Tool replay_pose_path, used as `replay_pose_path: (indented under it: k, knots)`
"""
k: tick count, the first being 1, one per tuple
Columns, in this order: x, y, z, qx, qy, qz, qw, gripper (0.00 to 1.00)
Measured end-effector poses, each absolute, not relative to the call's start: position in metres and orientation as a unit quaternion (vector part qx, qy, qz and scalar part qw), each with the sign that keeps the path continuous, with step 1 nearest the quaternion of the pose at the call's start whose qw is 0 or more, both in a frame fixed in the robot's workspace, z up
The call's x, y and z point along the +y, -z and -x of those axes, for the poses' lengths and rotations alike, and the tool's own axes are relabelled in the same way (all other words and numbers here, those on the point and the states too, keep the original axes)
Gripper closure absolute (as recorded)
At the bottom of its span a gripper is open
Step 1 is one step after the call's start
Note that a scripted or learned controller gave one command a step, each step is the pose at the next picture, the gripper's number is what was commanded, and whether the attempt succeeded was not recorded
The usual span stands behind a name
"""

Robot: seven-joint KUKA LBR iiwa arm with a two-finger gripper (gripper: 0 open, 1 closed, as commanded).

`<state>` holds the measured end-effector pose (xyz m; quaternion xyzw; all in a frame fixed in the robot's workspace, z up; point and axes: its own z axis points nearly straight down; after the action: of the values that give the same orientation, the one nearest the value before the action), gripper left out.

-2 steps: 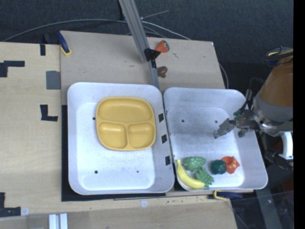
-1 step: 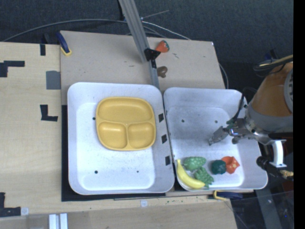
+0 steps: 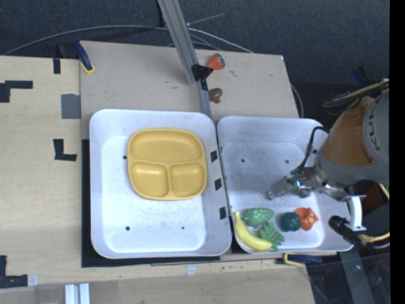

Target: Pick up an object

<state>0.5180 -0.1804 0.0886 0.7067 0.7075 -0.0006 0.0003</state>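
Observation:
Toy foods lie along the front of the right bin: a yellow banana, two green leafy pieces, a dark teal round piece and a red-orange piece. My gripper hangs low over the bin floor just behind these, its grey fingers pointing left. Nothing shows between the fingers. The teal and red pieces sit a short way in front of the fingers.
The left bin holds a yellow three-compartment plate. A grey pole slants across the bench behind the bins, with a small orange item and a brown one beside it. Cables trail at the right.

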Motion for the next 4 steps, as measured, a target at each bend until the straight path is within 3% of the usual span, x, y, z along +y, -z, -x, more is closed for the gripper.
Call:
replay_pose_path:
  k: [1,4]
  knots:
    - [-0.179,-0.099,-0.518,0.708,0.0001,-0.706,0.000,1.00]
    - [-0.177,-0.240,-0.529,0.708,-0.0009,-0.706,0.002,1.00]
